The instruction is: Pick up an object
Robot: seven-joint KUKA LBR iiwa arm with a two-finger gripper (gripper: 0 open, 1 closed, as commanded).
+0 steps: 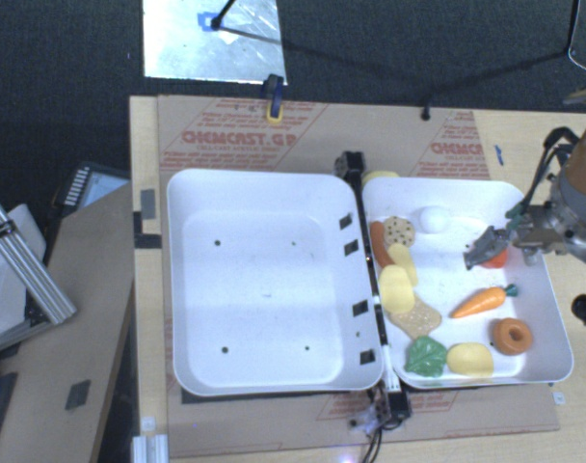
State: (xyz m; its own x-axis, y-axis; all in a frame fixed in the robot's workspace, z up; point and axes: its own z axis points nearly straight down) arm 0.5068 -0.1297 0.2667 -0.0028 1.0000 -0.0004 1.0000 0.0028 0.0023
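The right bin [559, 328] holds several toy foods. Among them are an orange carrot [481, 302], a brown donut [512, 336], a yellow lemon [469, 358], a green leafy piece [426, 355], a tan cracker [417, 318], a pale yellow piece [397, 289], a speckled cookie [399, 230], an orange sausage [377, 242] and a white egg [434, 219]. My gripper [486, 249] hangs low over the bin's right half, just above the carrot. A small red object [499, 257] peeks out right beside its tip, partly hidden by it.
The left bin [264, 287] lies next to the right one, with black clips [351, 222] along the shared wall. A yellow piece [380, 176] rests at the right bin's far rim. A yellow-blue clamp [274, 99] stands at the bench's back edge.
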